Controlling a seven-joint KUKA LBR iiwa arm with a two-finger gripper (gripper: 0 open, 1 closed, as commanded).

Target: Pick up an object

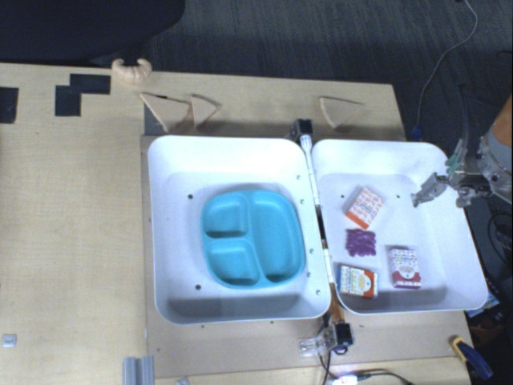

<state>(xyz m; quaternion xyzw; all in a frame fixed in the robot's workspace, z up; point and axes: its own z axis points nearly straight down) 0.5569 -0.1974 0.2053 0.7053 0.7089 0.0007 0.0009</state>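
Small printed cartons (357, 281) lie unreadable in right bin (449, 295).

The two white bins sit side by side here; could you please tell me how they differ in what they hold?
The left bin holds one large item, a blue divided tray with three compartments. The right bin holds four small items: an orange-and-white carton, a purple bunch of grapes, a red-and-white carton and an orange carton. The gripper hangs over the right bin's upper right part, not over the left bin. Both bins are shallow, white and similar in size.
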